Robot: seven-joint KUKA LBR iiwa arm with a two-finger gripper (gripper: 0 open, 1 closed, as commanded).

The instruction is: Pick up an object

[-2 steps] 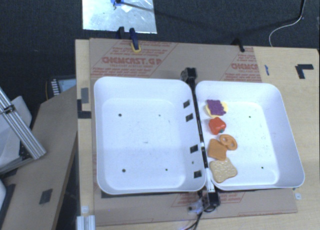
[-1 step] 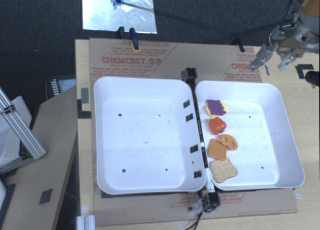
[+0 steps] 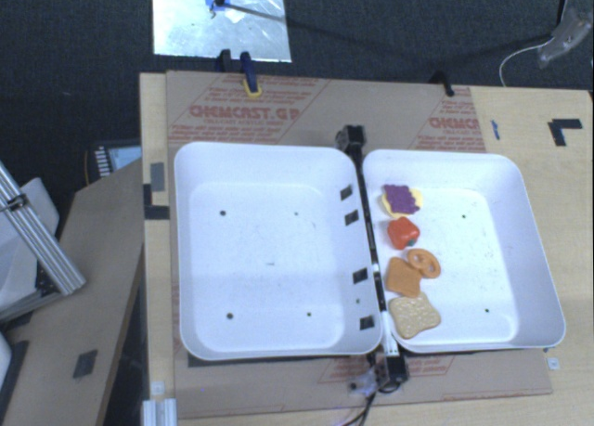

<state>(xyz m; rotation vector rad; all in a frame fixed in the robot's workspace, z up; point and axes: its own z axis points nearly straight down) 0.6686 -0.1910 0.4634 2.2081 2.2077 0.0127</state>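
We see five small toy foods in a column along the left wall of the right bin (image 3: 520, 229). Farthest from the camera is a purple piece (image 3: 401, 197) lying on something yellow, then a red piece (image 3: 403, 232), an orange ring (image 3: 426, 263), an orange slab (image 3: 402, 277) touching the ring, and a tan toast (image 3: 414, 316) nearest the camera. We cannot tell the claw's state. The left bin (image 3: 269, 257) sits just beside the right one, their rims meeting. Both rest on a cardboard sheet (image 3: 278, 109) with red lettering. A silver sheet (image 3: 186, 6) lies beyond on the dark floor.
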